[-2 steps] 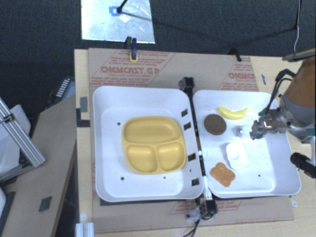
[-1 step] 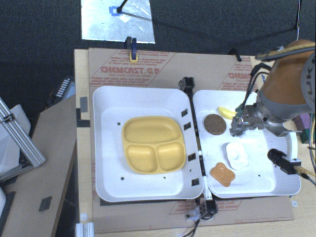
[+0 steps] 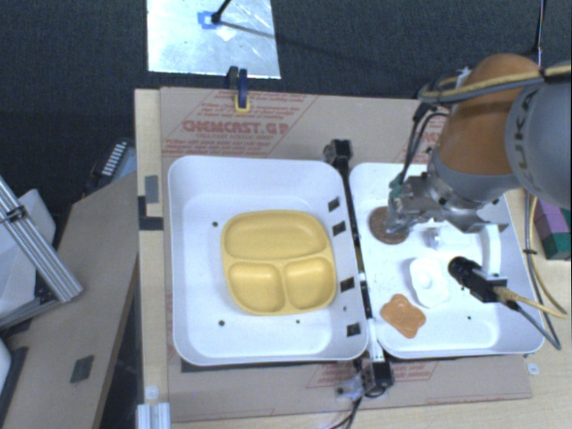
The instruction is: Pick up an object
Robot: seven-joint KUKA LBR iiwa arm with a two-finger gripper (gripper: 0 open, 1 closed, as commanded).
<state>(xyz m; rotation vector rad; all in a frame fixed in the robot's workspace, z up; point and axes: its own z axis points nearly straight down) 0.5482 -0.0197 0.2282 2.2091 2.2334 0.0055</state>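
Two white bins share the bench; pincer (image 3: 404,206) hangs low in the right bin (image 3: 509,324), brown disc (image 3: 384,228) just below-left — its grip, can't tell.

Bright, even light — soft focus

You look down on a counter (image 3: 107,266) topped with printed brown cardboard (image 3: 234,125). Behind it lies dark carpet (image 3: 71,34) with a shiny square metal sheet (image 3: 213,25); aluminium framing (image 3: 31,239) stands at left.
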